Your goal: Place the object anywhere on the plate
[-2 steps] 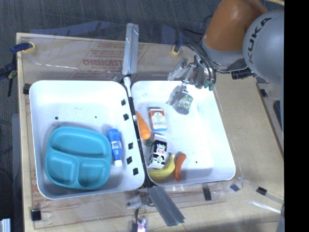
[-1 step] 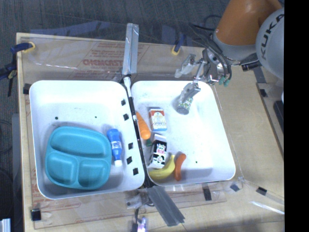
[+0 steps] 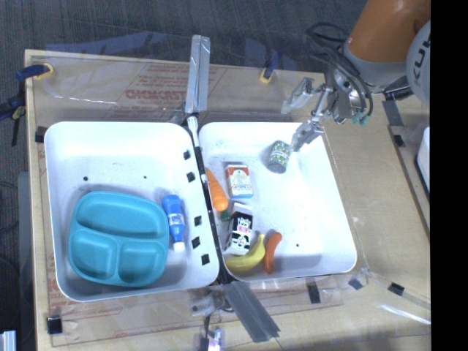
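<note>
pincer (image 3: 301,117) spread open above right bin | small can (image 3: 278,156) just under one finger (not gripped) | plate (image 3: 117,238) waits in left bin

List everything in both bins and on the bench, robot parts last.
plate: 1, blue, divided, left bin
blue bottle: 1, white cap, left bin beside the plate
small can: 1, greenish, right bin, at the gripper's tip
carton: 1, orange and white, right bin
carrot: 1, orange, right bin by the divider
black-and-white box: 1, right bin
banana: 1, yellow, right bin front
sausage: 1, red-orange, beside banana
bins: 2, white
gripper: 1, metallic, over right bin
</note>
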You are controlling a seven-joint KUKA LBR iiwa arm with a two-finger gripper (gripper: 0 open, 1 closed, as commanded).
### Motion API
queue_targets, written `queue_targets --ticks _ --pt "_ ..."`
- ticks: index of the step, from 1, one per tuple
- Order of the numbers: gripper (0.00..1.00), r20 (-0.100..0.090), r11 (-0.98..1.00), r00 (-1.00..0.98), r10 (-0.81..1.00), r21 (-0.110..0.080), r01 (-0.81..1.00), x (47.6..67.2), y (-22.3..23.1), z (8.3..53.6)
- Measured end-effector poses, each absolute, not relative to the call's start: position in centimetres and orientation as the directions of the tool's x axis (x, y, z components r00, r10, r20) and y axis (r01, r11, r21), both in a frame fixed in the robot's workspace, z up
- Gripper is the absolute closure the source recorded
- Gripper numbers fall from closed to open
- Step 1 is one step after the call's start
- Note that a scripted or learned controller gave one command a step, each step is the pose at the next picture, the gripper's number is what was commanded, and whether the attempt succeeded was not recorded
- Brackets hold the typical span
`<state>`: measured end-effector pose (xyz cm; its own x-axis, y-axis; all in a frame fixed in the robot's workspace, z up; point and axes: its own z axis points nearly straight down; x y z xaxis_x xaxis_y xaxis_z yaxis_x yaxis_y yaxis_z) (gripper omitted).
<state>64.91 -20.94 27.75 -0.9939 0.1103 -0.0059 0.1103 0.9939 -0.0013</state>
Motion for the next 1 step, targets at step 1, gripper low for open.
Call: queue_targets --ticks 1 --pt "0.0 -0.007 0.994 -0.994 -0.106 -0.003 -0.106 65.41 -20.83 30.43"
